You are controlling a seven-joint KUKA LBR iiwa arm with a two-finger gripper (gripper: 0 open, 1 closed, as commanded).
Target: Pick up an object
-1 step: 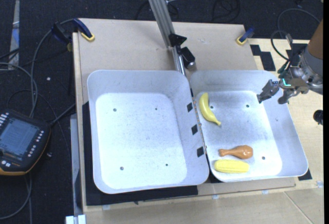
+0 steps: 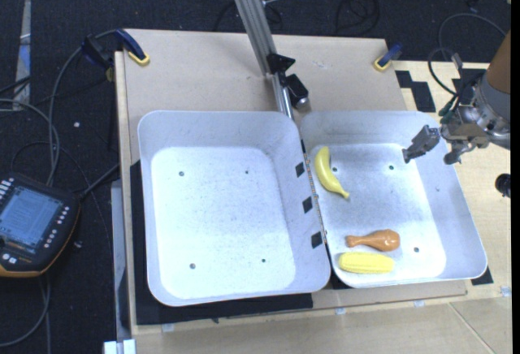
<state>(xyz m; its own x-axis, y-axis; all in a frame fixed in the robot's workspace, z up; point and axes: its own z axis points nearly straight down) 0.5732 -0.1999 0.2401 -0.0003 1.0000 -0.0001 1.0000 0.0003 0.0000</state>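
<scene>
A yellow banana (image 2: 329,172) lies in the right bin (image 2: 455,206) near its left wall. Toward the bin's front, a brown chicken drumstick (image 2: 375,241) rests just above a yellow corn cob (image 2: 366,263). My gripper (image 2: 436,144) hangs over the right bin's far right corner, well apart from all three objects. Its two dark fingers are spread and nothing sits between them.
The left bin (image 2: 150,149) adjoins the right one, with black clips along the shared wall. A slanted metal post (image 2: 258,28) rises behind the bins. Clamps sit at the bench's back corners. A teach pendant (image 2: 28,222) lies off the bench at left.
</scene>
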